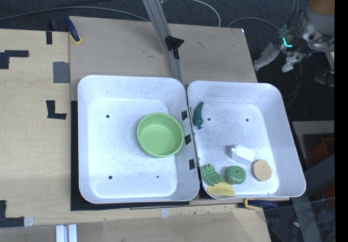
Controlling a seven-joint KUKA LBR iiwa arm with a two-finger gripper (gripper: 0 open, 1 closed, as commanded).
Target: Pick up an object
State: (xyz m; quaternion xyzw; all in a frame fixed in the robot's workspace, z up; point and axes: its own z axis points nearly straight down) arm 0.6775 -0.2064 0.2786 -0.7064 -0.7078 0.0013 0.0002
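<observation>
The gripper (pixel 274 57) hung off the bench at two o'clock, beyond the right bin's (pixel 283 99) far rim; its finger state could not be told. Toward seven o'clock, objects clustered in that bin's near corner: white piece (pixel 242 153), green ball (pixel 235 174), tan disc (pixel 262 169).

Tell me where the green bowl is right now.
The green bowl sits in the left bin, toward its right side near the divider between the two bins, alone there.
</observation>
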